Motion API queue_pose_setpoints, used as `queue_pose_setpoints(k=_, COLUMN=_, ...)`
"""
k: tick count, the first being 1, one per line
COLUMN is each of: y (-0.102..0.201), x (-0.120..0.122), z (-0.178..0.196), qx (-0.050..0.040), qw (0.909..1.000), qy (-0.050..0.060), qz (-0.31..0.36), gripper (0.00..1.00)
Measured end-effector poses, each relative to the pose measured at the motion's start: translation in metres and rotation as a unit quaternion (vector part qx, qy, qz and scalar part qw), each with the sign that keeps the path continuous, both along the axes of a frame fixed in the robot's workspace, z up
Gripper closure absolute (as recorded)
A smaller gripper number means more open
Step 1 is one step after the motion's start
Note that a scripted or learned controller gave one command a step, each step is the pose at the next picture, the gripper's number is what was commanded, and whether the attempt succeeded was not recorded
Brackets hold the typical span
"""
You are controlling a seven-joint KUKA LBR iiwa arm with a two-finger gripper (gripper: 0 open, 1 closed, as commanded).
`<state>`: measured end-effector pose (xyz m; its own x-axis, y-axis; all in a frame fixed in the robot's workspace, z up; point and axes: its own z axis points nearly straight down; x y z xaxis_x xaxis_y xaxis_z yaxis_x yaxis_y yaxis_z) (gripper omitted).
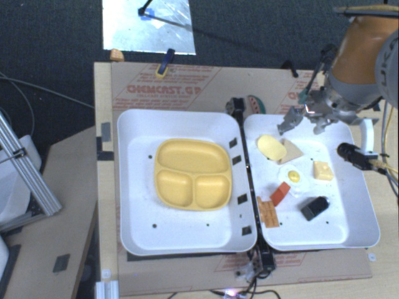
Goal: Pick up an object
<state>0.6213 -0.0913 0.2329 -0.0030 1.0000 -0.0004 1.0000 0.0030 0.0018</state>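
The right bin (349,229) holds several small items: a pale yellow oval piece (270,147) lying against a tan wedge (291,151), a fried-egg toy (293,177), a cheese-coloured cube (322,170), a red block (280,194), an orange cracker-like strip (268,213) and a black block (315,207). My gripper (304,124) hangs over the far part of that bin, just beyond the yellow piece and the wedge. Its two fingers are spread apart, open, with nothing between them.
A yellow divided plate (192,173) lies in the left bin (134,229). A black clip-lined ridge (246,173) separates the two bins. A black cylinder (352,154) juts in over the right bin's right side. The grey and orange arm (365,48) stands above the far right.
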Motion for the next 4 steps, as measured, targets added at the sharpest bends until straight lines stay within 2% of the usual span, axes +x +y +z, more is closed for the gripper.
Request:
queue_pose_setpoints(k=1, y=0.001, x=-0.082, z=-0.13, qx=0.0019, qw=1.0, qy=0.009, qz=-0.002, gripper=0.0)
queue_pose_setpoints(k=2, y=0.006, x=-0.098, z=-0.148, qx=-0.0001, qw=1.0, qy=-0.001, qz=-0.001, gripper=0.0)
queue_pose_setpoints(k=3, y=0.006, x=-0.096, z=-0.136, qx=0.0002, qw=1.0, qy=-0.003, qz=-0.001, gripper=1.0)
queue_pose_setpoints(k=4, y=0.076, x=-0.007, z=-0.042, qx=0.0005, qw=1.0, qy=-0.007, qz=0.005, gripper=1.0)
